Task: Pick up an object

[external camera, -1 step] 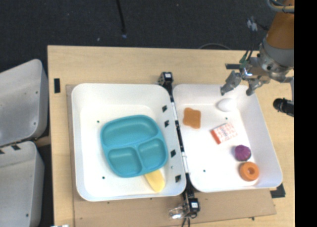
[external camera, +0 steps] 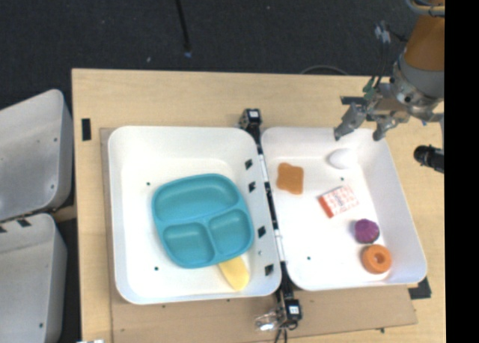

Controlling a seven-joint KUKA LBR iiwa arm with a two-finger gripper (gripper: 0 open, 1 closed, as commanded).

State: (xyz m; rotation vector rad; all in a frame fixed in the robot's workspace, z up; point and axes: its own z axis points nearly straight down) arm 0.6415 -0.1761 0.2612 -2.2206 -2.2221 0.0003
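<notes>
Left bin (external camera: 127, 207): teal tray (external camera: 202, 219) w/ a yellow piece (external camera: 235, 272) just beside its near edge. Right bin (external camera: 400, 214): orange block (external camera: 290, 177), white lump (external camera: 342, 158), red-white packet (external camera: 339, 201) lying diagonal, purple ball (external camera: 366, 231), orange ring (external camera: 376, 258). You've got the gripper (external camera: 366, 126) over the right bin's far rim, fingers spread, nothing between them.

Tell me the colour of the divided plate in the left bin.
The divided plate is teal blue, shown clearly in the overhead camera view.
</notes>
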